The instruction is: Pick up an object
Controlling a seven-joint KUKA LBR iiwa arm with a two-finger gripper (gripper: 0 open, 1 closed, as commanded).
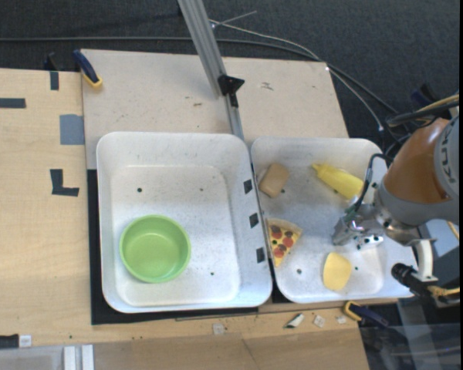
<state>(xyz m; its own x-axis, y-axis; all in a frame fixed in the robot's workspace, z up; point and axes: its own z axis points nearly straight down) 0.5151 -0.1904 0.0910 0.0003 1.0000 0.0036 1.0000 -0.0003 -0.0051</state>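
The gripper (353,233) is seen low in the right bin (301,149), between the yellow bottle (338,179) and the yellow cheese piece (337,272). Nothing is seen held by it. Whether it is wide or narrow cannot be told, because that part is small and dark in the view.

A miss is likely from here. The gripper is placed over bare bin floor, so only air may be closed on. The cheese piece is flat and lies close to the floor, so it could be pushed away instead of lifted. The bottle is round and could be rolled off toward the bin wall if it is bumped from the side.

In the right bin, four things are found: the yellow bottle near the top, a brown block (274,179) near the top left, a pizza slice (282,239) by the left wall, and the cheese piece near the bottom.

In the left bin (170,145), a green bowl (155,248) is found at the lower left. Both bins are set on the counter (31,245).
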